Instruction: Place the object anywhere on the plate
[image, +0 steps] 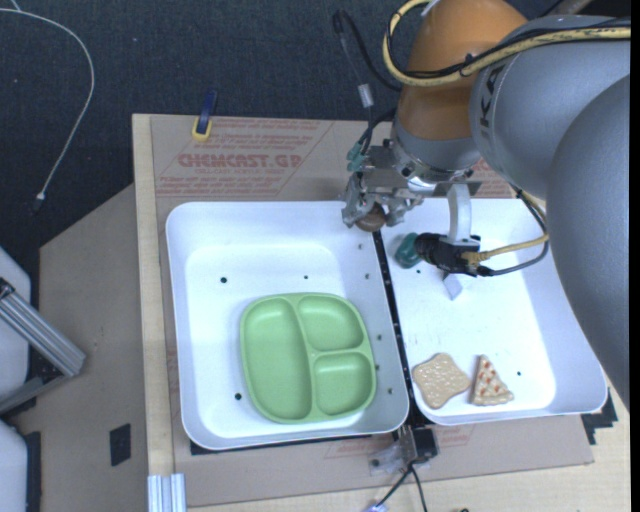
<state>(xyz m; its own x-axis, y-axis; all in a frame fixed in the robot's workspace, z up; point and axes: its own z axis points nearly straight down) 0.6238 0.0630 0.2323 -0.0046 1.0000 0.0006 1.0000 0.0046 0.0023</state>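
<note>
- Cardboard (480, 452) runs along the near edge, tan and flat under both bins, with printed red lettering showing on its far side.
- In the right bin (560, 330), at the near end, two food pieces lie side by side: a pale, speckled cracker-like piece (440, 378) with a wavy outline, and just right of it a triangular slice (490, 382), orange-toned with dark specks, like a pizza wedge.
- Over in the left bin (200, 300), smooth white plastic with rounded corners and a few dark dots on its floor, sits the plate (305, 356): pale green, glossy, a rounded square split into three compartments, one long on the left, two smaller on the right.
- Moving up the right bin, a small teal object (406, 249) rests near the dividing wall, beside a black fitting with yellowish cabling.
- And at the far end, the gripper (372, 211) hangs over the seam between the two bins, metallic and cluttered with cables; something small and brownish sits at its tip, too indistinct to name, and whether the claw is open or closed cannot be told.
- Above it, the orange band (450, 45) and the broad grey arm (570, 120) fill the far right.
</note>
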